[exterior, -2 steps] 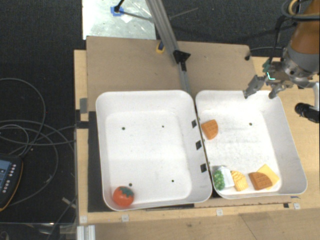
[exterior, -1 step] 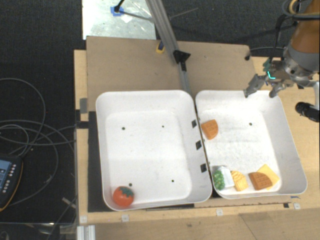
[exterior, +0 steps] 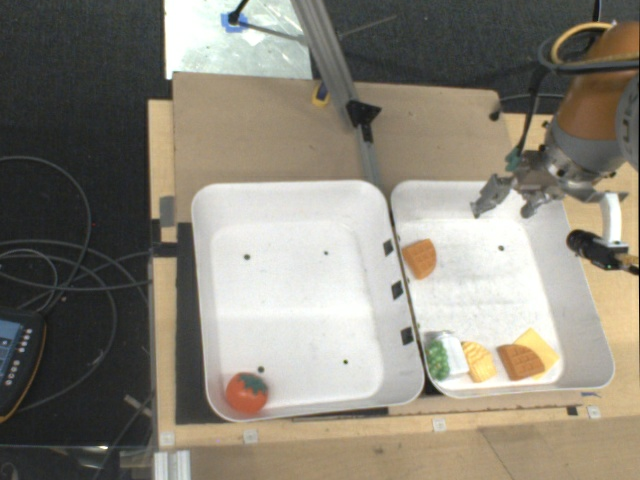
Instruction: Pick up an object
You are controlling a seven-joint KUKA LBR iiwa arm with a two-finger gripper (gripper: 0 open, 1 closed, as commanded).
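Two smooth white bins (exterior: pixel 300 203); round glossy tomato (exterior: pixel 246 393) near corner; fingers (exterior: pixel 487 199) spread, nothing between.

We see the arm (exterior: pixel 598 108) at the view's three-o'clock edge, toward two: a rounded orange band sits above a grey metal wrist. A yellow cable and dark cables loop over the orange part at its twelve-o'clock side. Below the wrist, toward eight o'clock, the gripper (exterior: pixel 510 199) is grey metal with two slim dull-grey fingers (exterior: pixel 488 197). At five o'clock from the wrist we note a white bracket and a black cylindrical piece.
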